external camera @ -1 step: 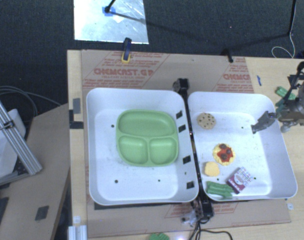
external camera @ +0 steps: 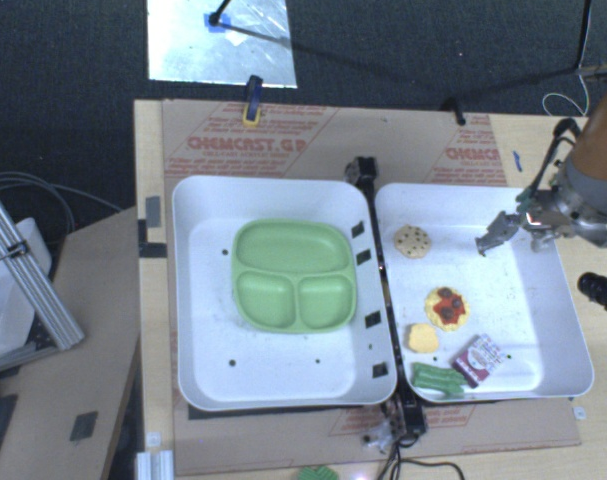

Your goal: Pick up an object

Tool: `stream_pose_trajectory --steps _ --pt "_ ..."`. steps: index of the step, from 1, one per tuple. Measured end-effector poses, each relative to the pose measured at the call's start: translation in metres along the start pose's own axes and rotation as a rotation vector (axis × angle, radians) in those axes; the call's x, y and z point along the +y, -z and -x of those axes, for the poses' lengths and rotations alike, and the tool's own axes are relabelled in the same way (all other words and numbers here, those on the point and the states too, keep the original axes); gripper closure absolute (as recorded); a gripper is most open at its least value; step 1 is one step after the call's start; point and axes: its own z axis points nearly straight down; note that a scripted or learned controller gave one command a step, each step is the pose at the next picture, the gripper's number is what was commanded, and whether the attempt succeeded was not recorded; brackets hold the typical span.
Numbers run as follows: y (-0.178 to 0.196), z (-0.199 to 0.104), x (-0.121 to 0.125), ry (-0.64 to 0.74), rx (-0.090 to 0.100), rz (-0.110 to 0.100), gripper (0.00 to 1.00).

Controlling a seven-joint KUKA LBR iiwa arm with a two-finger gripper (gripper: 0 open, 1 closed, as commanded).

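The fingers [external camera: 495, 234], seemingly spread and holding nothing, hang well right of the cookie [external camera: 413, 241].

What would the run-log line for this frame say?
tool: over right bin, upper part, nothing seen in it | nearest: cookie | also: pizza toy, pink packet | left bin: green tray

Right bin: cookie [external camera: 412, 240], pizza [external camera: 447, 308], yellow piece [external camera: 422, 338], green pod [external camera: 438, 379], maroon packet [external camera: 480, 358], perhaps candy.
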Motion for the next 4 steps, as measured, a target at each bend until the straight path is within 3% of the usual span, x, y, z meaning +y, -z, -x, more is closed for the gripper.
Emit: stream_pose_trajectory --steps 1,2,3,4 --pt "-0.045 -0.021 0.044 0.001 0.001 0.0 0.0" --pt "-0.115 -0.039 0.077 0.0 0.0 0.001 0.0" --pt "-0.113 -0.083 0.092 0.001 0.0 0.004 0.0" --pt "-0.101 -0.082 0.093 0.001 0.001 0.008 1.0"
